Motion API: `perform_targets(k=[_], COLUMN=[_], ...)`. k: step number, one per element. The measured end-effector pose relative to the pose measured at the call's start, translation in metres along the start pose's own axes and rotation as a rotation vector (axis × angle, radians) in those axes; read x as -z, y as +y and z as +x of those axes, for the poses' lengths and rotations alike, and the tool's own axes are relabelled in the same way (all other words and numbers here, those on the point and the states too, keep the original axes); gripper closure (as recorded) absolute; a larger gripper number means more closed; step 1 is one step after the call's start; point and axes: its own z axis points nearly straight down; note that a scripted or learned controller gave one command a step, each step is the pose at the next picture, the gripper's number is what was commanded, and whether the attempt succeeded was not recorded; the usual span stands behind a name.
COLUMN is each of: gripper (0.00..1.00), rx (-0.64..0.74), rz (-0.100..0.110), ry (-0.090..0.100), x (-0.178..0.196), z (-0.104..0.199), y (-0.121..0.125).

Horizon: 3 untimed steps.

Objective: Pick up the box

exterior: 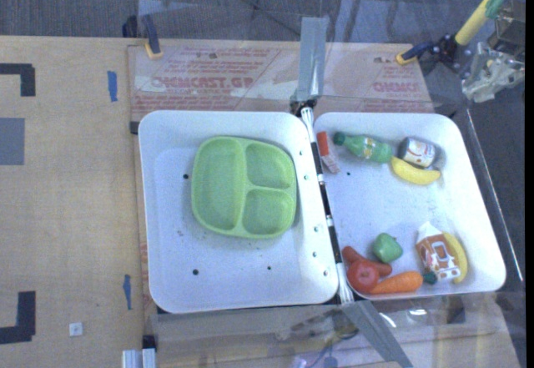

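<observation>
Cannot tell the grip of the pale grey hand (492,74), parked beyond the bench, likely to keep clear of the small orange-and-white cardboard box (433,255) lying against a yellow banana (456,253) in the shallow white right bin (477,191).

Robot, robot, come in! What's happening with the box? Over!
Box lying in right bin, untouched. Banana touching it, green pepper close by.

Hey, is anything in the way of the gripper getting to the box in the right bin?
Nothing visible lies on the box or between it and the gripper, which is beyond the right bin's far corner. A banana lies against the box's right side, and a carrot is close by its near left corner.
</observation>
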Motion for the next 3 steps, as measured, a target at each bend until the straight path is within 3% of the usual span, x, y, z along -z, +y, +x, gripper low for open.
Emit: perform_targets(k=[2,3], gripper=[1.00,1.00], rx=[0.008,0.165], rz=[-0.005,-0.001], ry=[-0.007,0.003], x=[0.017,-0.009], z=[0.004,0.005], y=[0.004,0.046])
